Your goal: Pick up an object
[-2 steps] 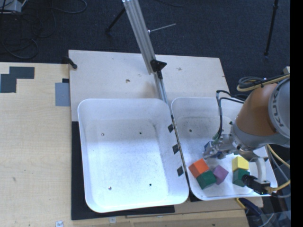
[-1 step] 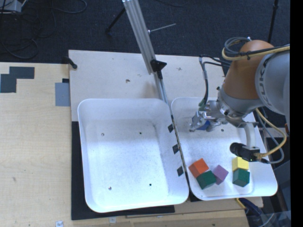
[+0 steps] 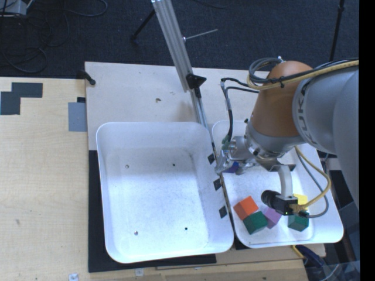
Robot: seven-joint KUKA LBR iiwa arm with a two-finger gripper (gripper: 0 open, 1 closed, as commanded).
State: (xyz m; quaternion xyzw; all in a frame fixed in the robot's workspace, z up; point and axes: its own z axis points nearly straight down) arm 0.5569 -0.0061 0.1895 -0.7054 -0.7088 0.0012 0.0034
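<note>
A pale bench (image 3: 135,92) bears two white bins on a black mat, with dark carpet and cables behind it and a light wood floor at the left. The left bin (image 3: 158,192) lies beside the right bin (image 3: 328,230), where the arm (image 3: 293,110) reaches down. The gripper (image 3: 233,164) sits low at that bin's upper left corner; whether it is parted or closed cannot be told. Near the front lie an orange block (image 3: 246,206), a green block (image 3: 255,222), a purple block (image 3: 272,216), a yellow block (image 3: 301,200) and a second green block (image 3: 298,222).
</note>
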